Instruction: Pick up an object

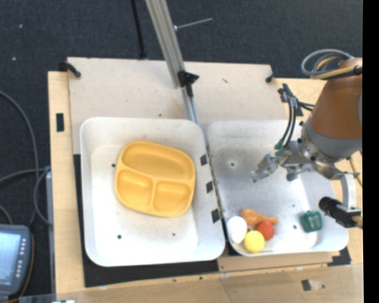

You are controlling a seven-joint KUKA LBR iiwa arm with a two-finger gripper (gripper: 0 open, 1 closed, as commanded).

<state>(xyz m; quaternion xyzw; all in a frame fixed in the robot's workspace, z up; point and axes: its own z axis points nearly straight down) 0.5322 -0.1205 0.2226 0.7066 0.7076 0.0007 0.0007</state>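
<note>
Arm reaches in from the right — claw (279, 169) pointing left, fingers spread, nothing between.

White bins: two (88, 169) (240, 137)
Yellow divided trays: one (155, 178)
White eggs: one (237, 228)
Yellow balls: one (254, 241)
Green objects: one (311, 221)
Orange-red items: two (258, 218) (267, 230)

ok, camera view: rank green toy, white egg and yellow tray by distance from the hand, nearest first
From the hand, over the right bin:
1. Green toy, near the right bin's lower right corner.
2. White egg, lower left corner of the same bin; only slightly farther.
3. Yellow tray, in the left bin, clearly farthest.
</note>
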